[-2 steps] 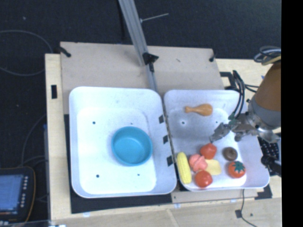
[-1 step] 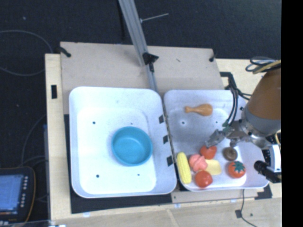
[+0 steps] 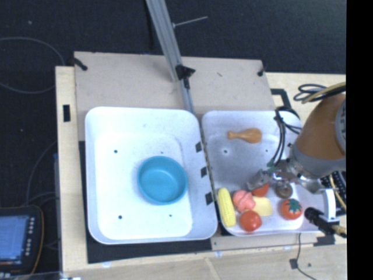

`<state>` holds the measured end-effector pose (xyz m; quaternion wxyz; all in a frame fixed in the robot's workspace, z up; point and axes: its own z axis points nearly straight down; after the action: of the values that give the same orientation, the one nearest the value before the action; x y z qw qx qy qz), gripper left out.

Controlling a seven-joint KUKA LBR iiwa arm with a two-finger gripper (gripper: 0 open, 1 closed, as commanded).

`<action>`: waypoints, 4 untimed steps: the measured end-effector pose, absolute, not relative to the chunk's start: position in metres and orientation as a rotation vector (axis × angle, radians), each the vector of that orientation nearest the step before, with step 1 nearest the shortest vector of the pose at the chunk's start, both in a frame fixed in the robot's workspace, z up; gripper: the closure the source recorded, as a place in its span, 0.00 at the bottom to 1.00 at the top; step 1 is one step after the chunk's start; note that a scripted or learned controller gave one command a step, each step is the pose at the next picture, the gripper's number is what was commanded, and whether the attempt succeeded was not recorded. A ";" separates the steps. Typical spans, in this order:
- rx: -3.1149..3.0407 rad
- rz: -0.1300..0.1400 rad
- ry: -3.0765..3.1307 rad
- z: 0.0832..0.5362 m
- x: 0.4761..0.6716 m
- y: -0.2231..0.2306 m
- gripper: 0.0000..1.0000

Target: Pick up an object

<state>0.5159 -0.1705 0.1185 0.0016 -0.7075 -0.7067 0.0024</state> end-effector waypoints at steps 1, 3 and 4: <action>-2.226 0.004 -2.216 0.100 0.516 -0.172 0.00; -2.220 -0.009 -2.230 0.159 0.520 -0.170 1.00; -2.220 -0.010 -2.233 0.215 0.523 -0.171 1.00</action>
<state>0.5231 -0.1706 0.2149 -0.0037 -0.7050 -0.7092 -0.0032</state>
